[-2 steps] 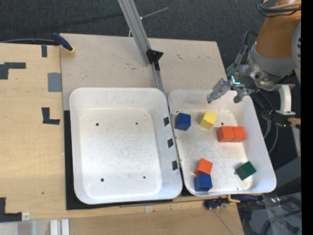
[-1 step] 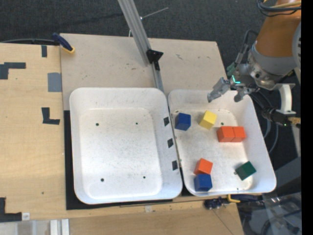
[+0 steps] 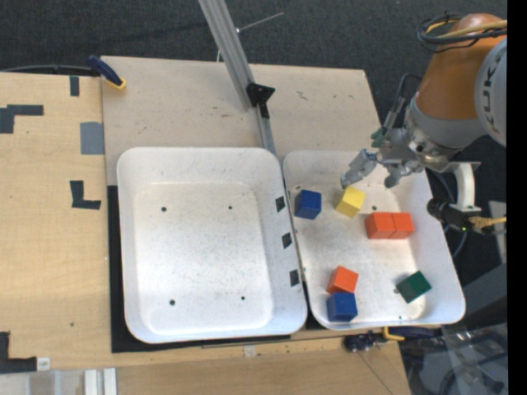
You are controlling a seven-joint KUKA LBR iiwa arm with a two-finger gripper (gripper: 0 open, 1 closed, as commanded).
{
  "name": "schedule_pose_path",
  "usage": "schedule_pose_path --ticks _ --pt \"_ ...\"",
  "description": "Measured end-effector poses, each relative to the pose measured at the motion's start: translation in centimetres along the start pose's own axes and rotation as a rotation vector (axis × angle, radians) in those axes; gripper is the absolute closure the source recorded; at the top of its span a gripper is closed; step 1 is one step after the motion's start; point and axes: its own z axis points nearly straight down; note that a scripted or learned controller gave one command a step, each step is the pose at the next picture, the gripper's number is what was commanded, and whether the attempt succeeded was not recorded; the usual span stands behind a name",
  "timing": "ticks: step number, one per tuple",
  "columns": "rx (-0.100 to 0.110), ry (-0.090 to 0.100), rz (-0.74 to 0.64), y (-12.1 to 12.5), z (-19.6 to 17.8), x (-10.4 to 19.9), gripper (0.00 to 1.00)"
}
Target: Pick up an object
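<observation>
The right bin holds several blocks. A yellow cube lies near its back, with a blue cube to its left and a long orange block to its right. Toward the front sit an orange cube, another blue cube touching it, and a green cube. My gripper hovers over the bin's back part, just above and behind the yellow cube. It is open, with nothing between its fingers.
The left bin stands beside the right one, their rims meeting in the middle. A slanted metal pole rises behind the bins. The wooden bench stretches to the left.
</observation>
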Motion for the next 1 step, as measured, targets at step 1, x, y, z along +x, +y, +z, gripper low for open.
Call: schedule_pose_path --ticks 1 --pt "0.003 0.001 0.000 -0.03 6.48 0.26 0.00"
